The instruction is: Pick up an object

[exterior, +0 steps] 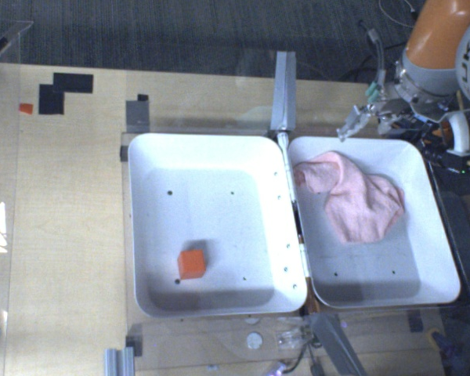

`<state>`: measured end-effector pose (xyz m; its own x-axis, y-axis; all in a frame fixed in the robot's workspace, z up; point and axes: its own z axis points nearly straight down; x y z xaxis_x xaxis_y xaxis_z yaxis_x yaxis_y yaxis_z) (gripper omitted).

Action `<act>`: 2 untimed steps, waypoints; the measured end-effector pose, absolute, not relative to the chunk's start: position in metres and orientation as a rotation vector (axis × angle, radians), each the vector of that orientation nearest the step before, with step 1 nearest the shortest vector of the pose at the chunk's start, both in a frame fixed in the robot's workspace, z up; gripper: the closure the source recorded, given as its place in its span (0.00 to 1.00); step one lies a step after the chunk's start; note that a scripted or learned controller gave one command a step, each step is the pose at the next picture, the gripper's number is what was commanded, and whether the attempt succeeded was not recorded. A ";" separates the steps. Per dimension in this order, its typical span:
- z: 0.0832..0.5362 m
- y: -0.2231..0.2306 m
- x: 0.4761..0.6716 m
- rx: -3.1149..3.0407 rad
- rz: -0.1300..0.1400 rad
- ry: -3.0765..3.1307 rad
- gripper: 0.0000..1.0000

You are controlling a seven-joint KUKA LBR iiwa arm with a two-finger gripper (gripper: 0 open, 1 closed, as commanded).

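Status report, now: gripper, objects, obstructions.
Gripper above right bin's far rim, holding nothing. Pink cloth in right bin, orange block in left bin. Nothing obstructing.

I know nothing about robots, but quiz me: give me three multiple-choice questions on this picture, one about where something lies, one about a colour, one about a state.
1. Where does the small block lie?
A. On the bench outside both bins
B. Near the front of the left bin
C. On top of the cloth

2. What colour is the cloth in the right bin?
A. Pink
B. Blue
C. Green

3. How does the cloth lie?
A. Folded into a neat square
B. Hanging over the bin's rim
C. Crumpled in a loose heap

Answers: 1 B, the orange block sits on the floor of the left bin. 2 A, the cloth in the right bin is pale pink. 3 C, it is bunched and wrinkled, inside the walls.
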<state>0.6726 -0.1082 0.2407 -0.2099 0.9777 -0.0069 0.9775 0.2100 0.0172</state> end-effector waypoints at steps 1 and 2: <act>0.104 -0.104 0.671 1.755 0.003 2.600 0.00; 0.091 -0.142 0.629 1.728 0.008 2.609 0.00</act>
